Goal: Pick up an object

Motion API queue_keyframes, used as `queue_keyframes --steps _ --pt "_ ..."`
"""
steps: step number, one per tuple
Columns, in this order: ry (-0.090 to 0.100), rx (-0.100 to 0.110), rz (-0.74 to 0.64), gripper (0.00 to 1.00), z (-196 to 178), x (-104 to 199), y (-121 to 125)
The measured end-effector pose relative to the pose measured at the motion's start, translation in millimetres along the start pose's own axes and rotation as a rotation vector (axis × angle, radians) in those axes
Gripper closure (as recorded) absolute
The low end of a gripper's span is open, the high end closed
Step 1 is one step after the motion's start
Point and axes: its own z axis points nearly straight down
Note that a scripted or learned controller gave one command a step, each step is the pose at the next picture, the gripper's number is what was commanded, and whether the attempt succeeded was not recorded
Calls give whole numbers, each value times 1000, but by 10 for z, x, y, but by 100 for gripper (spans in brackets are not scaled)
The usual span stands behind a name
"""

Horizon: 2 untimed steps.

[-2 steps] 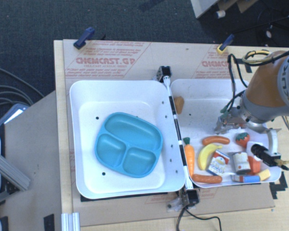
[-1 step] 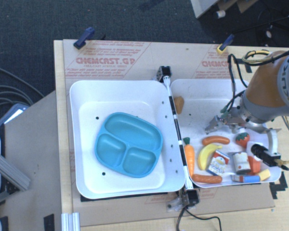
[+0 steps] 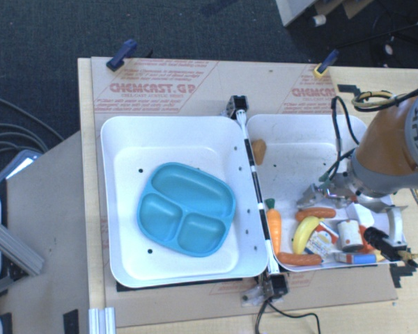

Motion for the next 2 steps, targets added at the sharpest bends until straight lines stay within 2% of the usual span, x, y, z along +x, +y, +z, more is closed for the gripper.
queue_keyframes --steps 1,2 --pt "0 -1 0 100 -94 3 3" --pt "0 0 0 0 -92 3 1"
